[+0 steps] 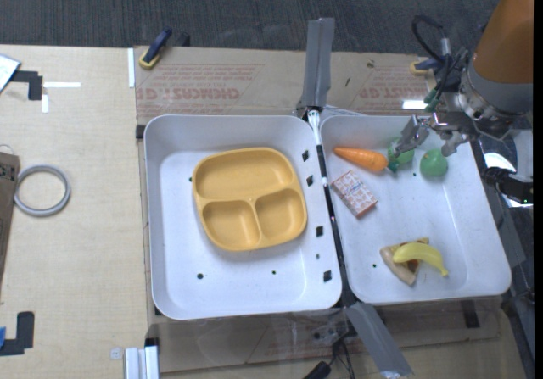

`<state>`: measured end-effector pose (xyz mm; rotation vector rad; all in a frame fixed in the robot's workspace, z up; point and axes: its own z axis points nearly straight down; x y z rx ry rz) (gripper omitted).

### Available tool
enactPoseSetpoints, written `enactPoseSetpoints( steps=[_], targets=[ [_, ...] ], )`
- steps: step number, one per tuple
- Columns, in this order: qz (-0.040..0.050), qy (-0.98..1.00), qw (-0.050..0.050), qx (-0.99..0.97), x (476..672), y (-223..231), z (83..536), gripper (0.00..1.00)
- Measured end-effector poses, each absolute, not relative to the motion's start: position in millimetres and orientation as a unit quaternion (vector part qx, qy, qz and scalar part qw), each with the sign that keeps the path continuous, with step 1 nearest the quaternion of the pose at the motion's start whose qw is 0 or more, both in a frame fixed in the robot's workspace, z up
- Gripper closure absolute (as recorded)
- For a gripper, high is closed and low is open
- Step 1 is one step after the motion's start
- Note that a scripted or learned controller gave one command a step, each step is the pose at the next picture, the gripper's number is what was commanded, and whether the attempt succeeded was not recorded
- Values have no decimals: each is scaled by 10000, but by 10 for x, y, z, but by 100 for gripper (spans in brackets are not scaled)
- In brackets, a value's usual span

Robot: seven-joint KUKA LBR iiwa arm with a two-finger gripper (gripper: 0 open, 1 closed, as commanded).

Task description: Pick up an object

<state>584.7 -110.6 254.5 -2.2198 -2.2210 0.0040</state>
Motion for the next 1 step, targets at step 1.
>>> enactPoseSetpoints(
  steps=[1],
  targets=[
    [13, -6976, 6, -7165, 6313, -980, 1250, 0]
  ],
)
